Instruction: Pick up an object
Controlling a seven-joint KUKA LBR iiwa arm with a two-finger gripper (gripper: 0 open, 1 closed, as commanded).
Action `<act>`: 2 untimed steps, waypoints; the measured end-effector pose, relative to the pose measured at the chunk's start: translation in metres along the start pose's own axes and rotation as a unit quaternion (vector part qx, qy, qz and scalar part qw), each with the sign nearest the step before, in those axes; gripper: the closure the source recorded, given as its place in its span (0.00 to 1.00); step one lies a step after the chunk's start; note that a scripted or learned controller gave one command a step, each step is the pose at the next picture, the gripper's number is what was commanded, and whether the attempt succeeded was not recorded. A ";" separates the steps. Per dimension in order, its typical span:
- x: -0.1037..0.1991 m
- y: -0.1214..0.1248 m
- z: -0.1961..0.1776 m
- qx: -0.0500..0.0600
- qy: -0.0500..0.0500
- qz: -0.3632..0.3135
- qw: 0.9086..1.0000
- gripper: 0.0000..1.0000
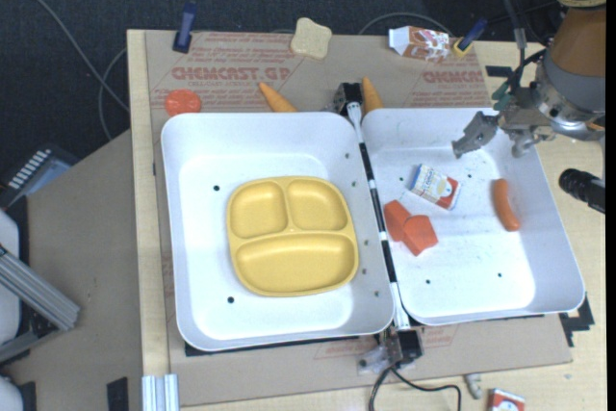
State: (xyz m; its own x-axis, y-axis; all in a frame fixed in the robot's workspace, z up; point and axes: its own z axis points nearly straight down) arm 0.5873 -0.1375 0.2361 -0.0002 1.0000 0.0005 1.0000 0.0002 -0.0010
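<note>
Two shallow white bins sit side by side on a brown board, seen from above at a slant. In the left bin [192,159], toward its near half, lies a yellow divided plate [291,235] with three compartments, flat on the bin floor.

In the right bin [481,289], the nearest things are two orange-red blocks [410,226] touching each other, close to the bin's left wall. Just beyond them lies a small white and red carton [435,186], tilted, near the middle of the bin. To the right, well apart from the carton, an orange sausage-shaped piece [506,205] lies lengthwise by the right wall.

Farther back, the gripper [499,136] hangs over the far right part of the right bin. Its two grey fingers are spread apart and nothing is between them. The grey arm with its orange band [582,48] comes in from the right.

Beyond the bins, on the board, lie an orange disc [182,101] at the left, an orange carrot-like piece [275,97], a tan slice of toy bread [311,38], and another small carton [421,42] at the far right.
</note>
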 end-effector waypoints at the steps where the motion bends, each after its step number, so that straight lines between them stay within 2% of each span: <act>1: 0.034 -0.002 0.124 0.001 0.000 0.000 1.000 0.00; 2: -0.021 0.002 0.108 -0.002 -0.001 0.001 1.000 0.00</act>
State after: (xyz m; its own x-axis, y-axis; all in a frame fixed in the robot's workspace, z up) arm 0.5896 -0.1589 0.1278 0.0016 1.0000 -0.0023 1.0000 -0.0016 0.0023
